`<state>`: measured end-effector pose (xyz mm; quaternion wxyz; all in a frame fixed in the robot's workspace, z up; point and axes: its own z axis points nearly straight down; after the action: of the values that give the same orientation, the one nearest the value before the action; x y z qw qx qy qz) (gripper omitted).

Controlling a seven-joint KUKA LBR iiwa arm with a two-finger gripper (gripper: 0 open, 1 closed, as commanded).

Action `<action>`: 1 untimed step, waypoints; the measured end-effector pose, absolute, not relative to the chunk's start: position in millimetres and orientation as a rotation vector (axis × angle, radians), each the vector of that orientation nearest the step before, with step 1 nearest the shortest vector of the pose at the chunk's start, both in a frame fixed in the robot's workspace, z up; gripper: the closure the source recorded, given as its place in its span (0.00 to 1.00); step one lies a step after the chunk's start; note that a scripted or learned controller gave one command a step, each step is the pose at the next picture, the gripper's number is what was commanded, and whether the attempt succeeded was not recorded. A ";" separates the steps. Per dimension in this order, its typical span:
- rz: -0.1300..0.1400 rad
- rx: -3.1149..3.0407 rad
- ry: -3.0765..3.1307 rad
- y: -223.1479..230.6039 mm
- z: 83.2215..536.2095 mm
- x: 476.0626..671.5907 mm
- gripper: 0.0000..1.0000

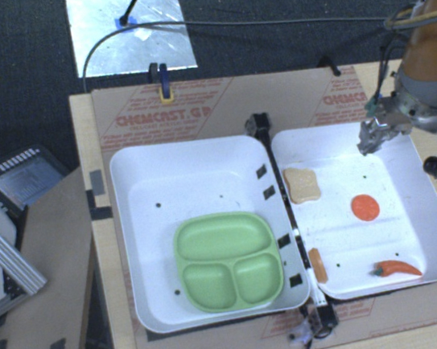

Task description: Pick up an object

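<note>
At the frame's left, a smooth white left bin (140, 222) with rounded corners is sitting on the cardboard-covered tabletop (216, 101). A glossy green plate (227, 262), rounded and split into three compartments, is lying in its lower half. Just right, across a black seam, the right bin (429, 219) is holding four things, all apart: a pale, squarish bread slice (302, 185) at its upper left, a thin tan sausage (317, 264) along its lower left wall, a flat orange-red disc (365, 207) at centre, and a curved orange carrot (397, 268) with a green tip at lower right. The grey metal tool (374, 136) is hovering over the bin's upper right; whether it is released or clenched, I cannot tell.
</note>
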<state>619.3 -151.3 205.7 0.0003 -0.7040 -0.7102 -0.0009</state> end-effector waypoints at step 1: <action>-0.004 -2.210 -2.232 -87.9 211.2 616.5 1.00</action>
<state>616.5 -87.9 211.2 0.0003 -0.7035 -0.7107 -0.0012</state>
